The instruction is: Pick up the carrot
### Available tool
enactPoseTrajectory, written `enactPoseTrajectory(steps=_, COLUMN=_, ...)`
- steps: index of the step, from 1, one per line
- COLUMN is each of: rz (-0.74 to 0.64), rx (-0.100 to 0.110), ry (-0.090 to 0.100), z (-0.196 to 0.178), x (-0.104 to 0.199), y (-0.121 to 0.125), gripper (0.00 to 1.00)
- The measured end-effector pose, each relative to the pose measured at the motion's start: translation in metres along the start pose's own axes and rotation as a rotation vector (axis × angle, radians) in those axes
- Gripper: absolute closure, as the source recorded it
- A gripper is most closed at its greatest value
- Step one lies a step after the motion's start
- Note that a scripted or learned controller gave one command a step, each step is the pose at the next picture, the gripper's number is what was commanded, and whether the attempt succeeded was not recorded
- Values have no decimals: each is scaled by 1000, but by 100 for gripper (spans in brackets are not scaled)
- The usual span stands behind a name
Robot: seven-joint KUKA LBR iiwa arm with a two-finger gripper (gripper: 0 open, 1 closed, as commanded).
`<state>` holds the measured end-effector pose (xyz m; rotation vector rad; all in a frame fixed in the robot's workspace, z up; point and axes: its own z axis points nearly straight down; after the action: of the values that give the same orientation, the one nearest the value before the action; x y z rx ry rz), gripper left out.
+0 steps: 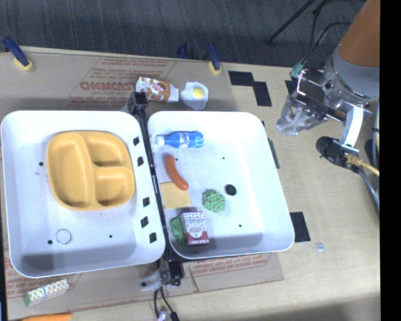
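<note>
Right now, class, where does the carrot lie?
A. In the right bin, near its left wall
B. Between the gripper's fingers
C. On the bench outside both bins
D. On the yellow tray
A: the carrot lies in the right bin, below the blue bottle.

The arm enters from the right, its orange band at the upper right corner. The gripper (295,120) hangs above the surface's right side, pointing down and leftward.
</note>
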<state>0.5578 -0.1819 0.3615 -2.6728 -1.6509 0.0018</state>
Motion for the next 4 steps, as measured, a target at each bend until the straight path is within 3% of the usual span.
enactPoseTrajectory(steps=1, rz=20, rx=5, ry=0, z=80, x=-33, y=-24, gripper=100)
enactPoseTrajectory(steps=2, rz=105, rx=2, ry=1, z=36, x=-45, y=-47, gripper=100)
enactPoseTrajectory(steps=3, rz=-176, rx=5, ry=1, z=119, x=-42, y=-70, gripper=100)
enactPoseTrajectory(steps=4, rz=-281, rx=1, ry=0, z=32, x=-54, y=-64, gripper=100)
